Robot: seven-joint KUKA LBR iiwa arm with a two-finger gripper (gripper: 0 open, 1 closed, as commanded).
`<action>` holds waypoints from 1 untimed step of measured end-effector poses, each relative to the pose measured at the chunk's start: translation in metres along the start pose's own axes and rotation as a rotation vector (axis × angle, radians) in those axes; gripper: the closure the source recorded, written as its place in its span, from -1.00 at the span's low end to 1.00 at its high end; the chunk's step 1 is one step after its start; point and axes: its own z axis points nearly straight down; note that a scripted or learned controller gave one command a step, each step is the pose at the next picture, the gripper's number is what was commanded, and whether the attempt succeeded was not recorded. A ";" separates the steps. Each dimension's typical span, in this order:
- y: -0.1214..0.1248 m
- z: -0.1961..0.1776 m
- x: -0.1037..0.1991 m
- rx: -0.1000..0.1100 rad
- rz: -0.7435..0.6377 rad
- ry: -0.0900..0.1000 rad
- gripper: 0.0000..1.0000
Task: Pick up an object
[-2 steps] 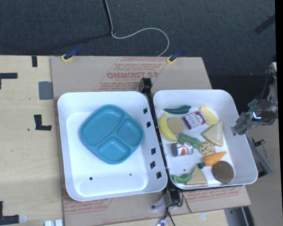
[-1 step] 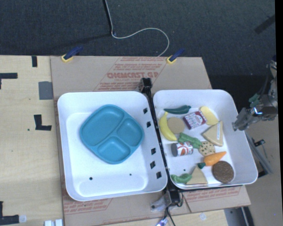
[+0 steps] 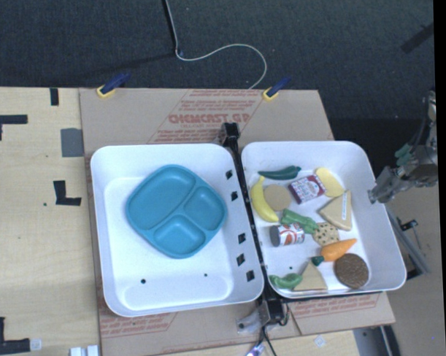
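1. The gripper (image 3: 380, 190) sits just outside the right bin (image 3: 368, 161) at its three o'clock rim, holding nothing.
2. The banana (image 3: 260, 201), a smooth yellow crescent, lies at the bin's nine o'clock, long axis twelve to six.
3. The carrot (image 3: 336, 248) tapers toward three o'clock.
4. The left bin (image 3: 107, 214) holds a glossy blue divided plate (image 3: 177, 209).

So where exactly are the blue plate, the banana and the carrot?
blue plate (image 3: 177, 209), camera view, on the ridge where its compartments meet.
banana (image 3: 261, 202), camera view, middle of its curve.
carrot (image 3: 338, 248), camera view, orange body.
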 end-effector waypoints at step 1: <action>0.000 -0.009 0.001 0.000 -0.002 0.000 1.00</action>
